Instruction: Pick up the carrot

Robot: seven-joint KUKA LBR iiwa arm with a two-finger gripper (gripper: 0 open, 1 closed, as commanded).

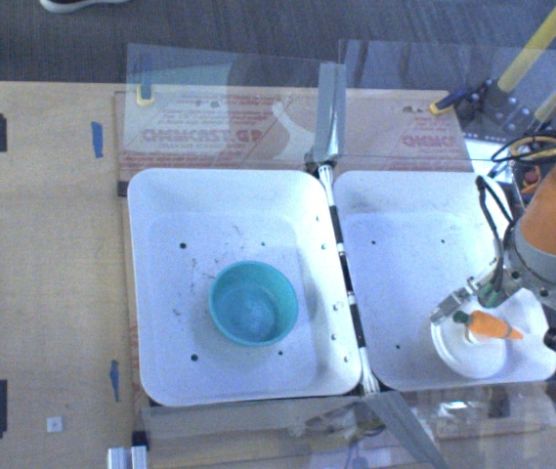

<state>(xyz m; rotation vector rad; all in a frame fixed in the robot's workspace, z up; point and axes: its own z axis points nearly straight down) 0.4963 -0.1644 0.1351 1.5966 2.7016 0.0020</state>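
Hovering: grey two-finger gripper [473, 303] at the small orange carrot [491, 327] on round white plate [468, 352], right bin's 5 o'clock | grip: cannot tell | lift pending

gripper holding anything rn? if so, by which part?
Cannot tell. The gripper sits right at the carrot, over the white dish in the right bin, but no grasp is visible.
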